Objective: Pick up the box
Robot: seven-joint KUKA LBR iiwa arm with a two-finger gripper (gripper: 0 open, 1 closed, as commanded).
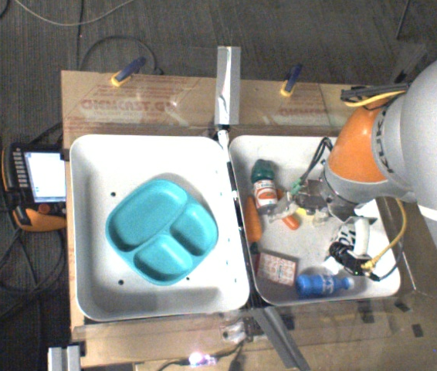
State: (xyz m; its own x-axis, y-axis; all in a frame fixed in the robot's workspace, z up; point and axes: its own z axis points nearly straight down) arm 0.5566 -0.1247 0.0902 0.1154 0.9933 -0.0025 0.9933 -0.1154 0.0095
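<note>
The gripper (299, 207), grip state unclear, hovers just above-right of the box (277, 268).

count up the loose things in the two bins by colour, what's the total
teal: 1, divided plate
green: 1, bottle
orange: 1, carrot-shaped item
blue: 1, bottle
brown-red: 1, box
total: 5

A robotics lab — clamped plywood bench (157, 103), two white bins (87, 230), a teach pendant (37, 184), loose cables (33, 14) over carpet.
</note>
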